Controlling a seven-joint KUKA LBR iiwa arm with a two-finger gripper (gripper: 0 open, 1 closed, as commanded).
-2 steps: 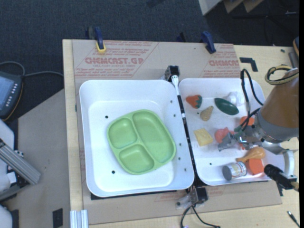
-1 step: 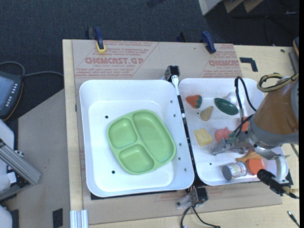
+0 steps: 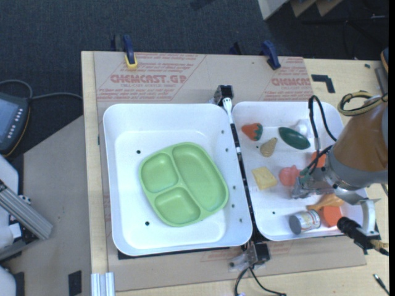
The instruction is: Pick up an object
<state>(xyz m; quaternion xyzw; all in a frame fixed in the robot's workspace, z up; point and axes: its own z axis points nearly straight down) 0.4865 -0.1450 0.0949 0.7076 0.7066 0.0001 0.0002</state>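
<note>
The right white bin point(image 3: 271, 227) holds several small items: a red and green piece point(image 3: 251, 130), a tan chunk point(image 3: 268, 145), a dark green oval point(image 3: 294, 138), a yellow block point(image 3: 265, 177), a pink-red lump point(image 3: 287, 176), a silver can point(image 3: 305, 221) lying on its side and orange pieces point(image 3: 331, 213). My gripper point(image 3: 302, 186) hangs low over the bin's right half, just right of the pink-red lump and above the can. The grey wrist point(image 3: 352, 177) covers the bin's right side.
In the left white bin point(image 3: 123, 134) lies a green three-compartment plate point(image 3: 182, 182). A black divider strip point(image 3: 237, 159) runs between the two bins. Black cables point(image 3: 318, 119) loop over the right bin's far edge. Blue clamps point(image 3: 129, 49) hold the cardboard at the back.
</note>
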